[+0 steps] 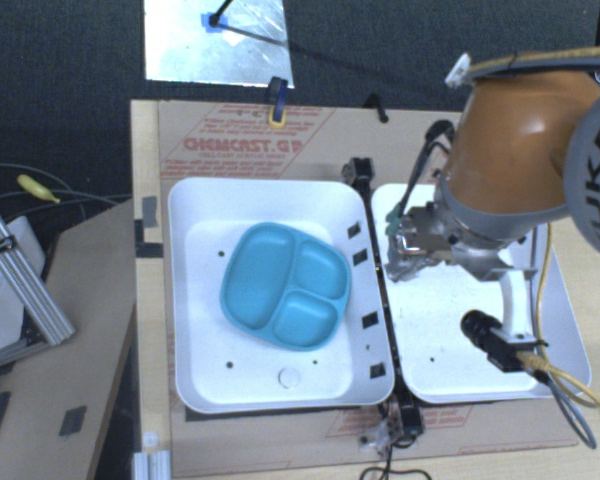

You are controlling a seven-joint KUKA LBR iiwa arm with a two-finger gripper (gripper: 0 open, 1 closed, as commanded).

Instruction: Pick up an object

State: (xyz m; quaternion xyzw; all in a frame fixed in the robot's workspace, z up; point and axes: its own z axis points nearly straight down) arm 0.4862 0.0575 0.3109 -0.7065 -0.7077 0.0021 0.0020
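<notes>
1. Two white bins stand side by side on the bench. The left bin [195, 268] holds a blue divided plate [285, 285]; it lies flat near the middle, a little turned, and it is the only loose object that I see to pick up.
2. The arm [525, 138] reaches in from the right and hangs over the right bin [460, 368], near the wall shared by both bins, well apart from the plate.
3. The gripper [405, 253] is below the wrist. I cannot tell if its jaws are open or closed, because the wrist covers them. Nothing is seen held.
4. I judge the pick is not yet done; the arm probably must go left.
</notes>
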